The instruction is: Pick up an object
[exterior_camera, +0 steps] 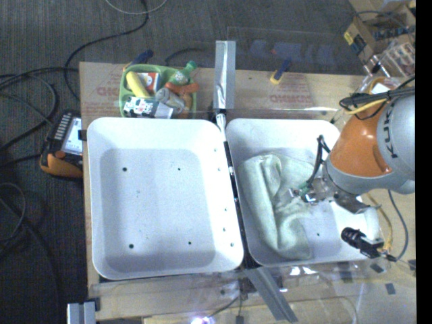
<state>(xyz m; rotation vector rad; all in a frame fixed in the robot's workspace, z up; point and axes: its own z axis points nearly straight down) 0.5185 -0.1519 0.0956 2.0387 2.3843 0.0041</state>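
Nearest, a pale towel (pixel 277 204) lies crumpled in the right bin (pixel 270 132), my claw (pixel 304 194) low at its folds, grip perhaps shut, I cannot tell, with a green basket (pixel 156 92) of clutter beyond.

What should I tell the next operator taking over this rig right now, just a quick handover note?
Gripper: down in the right bin, at the pale towel; whether it has closed on the cloth cannot be told from this view.
Towel: lying crumpled on the right bin's floor, not lifted.
Left bin: no task object seen in it.
Green basket of small items sits behind the left bin, outside both bins.
Done: the approach to the towel.
Left: confirm a grasp and lift the towel.
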